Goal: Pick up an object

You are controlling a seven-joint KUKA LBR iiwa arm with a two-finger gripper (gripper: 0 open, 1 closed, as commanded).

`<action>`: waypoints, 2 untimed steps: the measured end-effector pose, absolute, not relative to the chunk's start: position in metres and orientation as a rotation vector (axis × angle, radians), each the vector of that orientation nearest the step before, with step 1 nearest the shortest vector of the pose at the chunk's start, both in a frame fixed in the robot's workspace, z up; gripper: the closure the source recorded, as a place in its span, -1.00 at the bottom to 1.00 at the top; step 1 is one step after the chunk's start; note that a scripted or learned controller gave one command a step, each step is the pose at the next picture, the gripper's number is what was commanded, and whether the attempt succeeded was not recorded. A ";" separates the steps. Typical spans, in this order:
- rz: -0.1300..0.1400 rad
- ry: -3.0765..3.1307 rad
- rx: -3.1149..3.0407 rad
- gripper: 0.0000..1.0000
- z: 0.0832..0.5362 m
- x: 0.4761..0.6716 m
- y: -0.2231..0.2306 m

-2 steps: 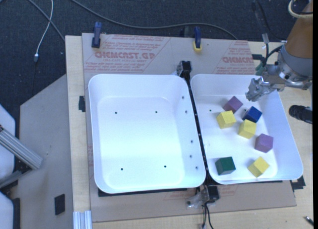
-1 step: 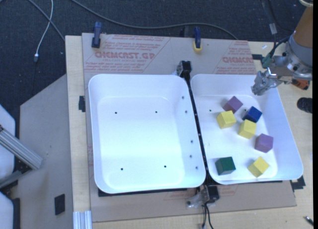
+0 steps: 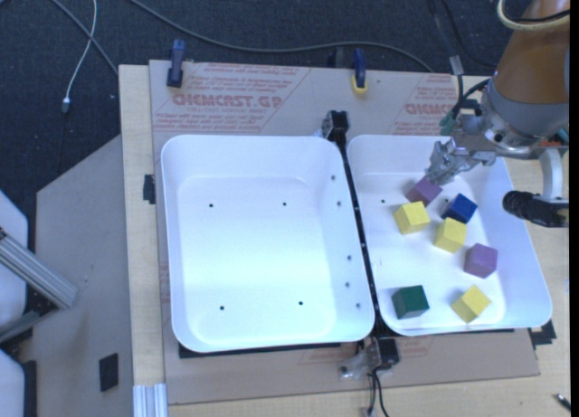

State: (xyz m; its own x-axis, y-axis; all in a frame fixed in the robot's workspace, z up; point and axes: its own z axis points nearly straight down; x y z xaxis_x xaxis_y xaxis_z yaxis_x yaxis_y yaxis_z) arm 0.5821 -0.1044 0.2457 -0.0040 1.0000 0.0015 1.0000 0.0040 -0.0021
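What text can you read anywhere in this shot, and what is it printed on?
"CHEMCAST GP", in red, repeated large on the brown protective sheet under the two bins; this reading is partly a guess, as the print is blurred.
Smaller red lines around that brand on the same sheet: too blurred to read.
Red print at the sheet's right end, near the gripper: partly covered, unreadable.
The blocks and bins carry no lettering I can make out.

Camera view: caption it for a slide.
Gripper poised over a purple block among coloured blocks in the right bin.

- I count 3 yellow blocks (image 3: 412, 217) (image 3: 450, 235) (image 3: 471, 303)
- 2 purple blocks (image 3: 423, 192) (image 3: 480, 260)
- 1 blue block (image 3: 461, 208)
- 1 green block (image 3: 410, 301)
- 2 white bins (image 3: 262, 148) (image 3: 534, 289), 2 clamps (image 3: 175, 52) (image 3: 359, 70) on bench edge
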 end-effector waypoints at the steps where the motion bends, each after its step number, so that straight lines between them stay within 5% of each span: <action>1: 0.000 -2.225 -2.216 1.00 0.246 0.579 -0.056; 2: 0.001 -2.225 -2.215 1.00 0.233 0.559 -0.002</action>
State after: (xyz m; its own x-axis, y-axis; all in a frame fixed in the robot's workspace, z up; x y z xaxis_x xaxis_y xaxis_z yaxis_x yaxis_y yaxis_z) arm 0.5585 -0.0020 0.2326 -0.0047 1.0000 0.0012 1.0000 0.0047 -0.0021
